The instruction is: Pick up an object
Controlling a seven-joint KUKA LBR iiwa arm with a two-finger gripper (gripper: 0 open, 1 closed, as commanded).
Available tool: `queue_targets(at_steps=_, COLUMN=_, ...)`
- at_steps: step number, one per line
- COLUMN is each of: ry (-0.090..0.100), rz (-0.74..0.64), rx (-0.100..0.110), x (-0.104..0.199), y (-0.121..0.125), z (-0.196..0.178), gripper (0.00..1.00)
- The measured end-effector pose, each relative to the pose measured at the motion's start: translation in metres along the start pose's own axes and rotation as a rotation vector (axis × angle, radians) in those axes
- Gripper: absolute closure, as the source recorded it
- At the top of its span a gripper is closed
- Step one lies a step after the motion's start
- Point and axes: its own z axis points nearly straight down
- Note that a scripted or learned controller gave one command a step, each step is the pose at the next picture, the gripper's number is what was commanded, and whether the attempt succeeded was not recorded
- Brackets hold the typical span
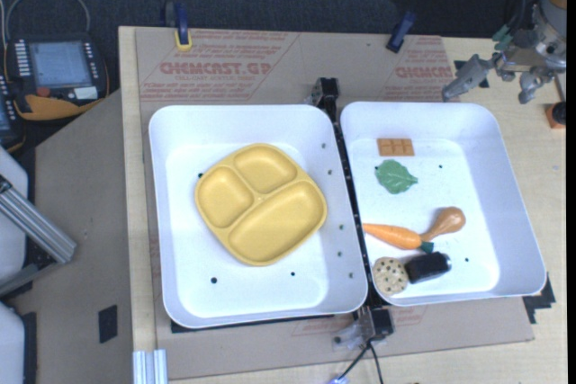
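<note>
Carrot [393, 235], orange, green-tipped, was observed lying flat in right bin [504, 159]. Gripper [497, 78] was held above bin's far corner, fingers spread, nothing grasped.

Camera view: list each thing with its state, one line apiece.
Gripper: fingers open, holding nothing, above the right bin's far rim.
Yellow plate: upright in the left bin, compartments bare.
Cracker: flat, far end of the right bin.
Green leaf: flat, just nearer than the cracker.
Carrot: lying on its side.
Drumstick: lying, by the carrot's top.
Cookie: flat, near corner.
Black item: lying beside the cookie.
</note>
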Motion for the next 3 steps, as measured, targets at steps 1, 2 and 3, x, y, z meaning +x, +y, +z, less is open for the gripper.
queue_targets(at_steps=1, ry=-0.003, rz=-0.004, rx=-0.014, x=0.001, y=0.002, z=-0.010, gripper=0.00)
queue_targets(at_steps=2, ry=-0.003, rz=-0.003, rx=-0.012, x=-0.005, y=-0.003, z=0.036, gripper=0.00)
queue_targets(at_steps=3, ry=-0.002, rz=-0.003, rx=-0.010, x=-0.011, y=0.001, z=0.095, gripper=0.00)
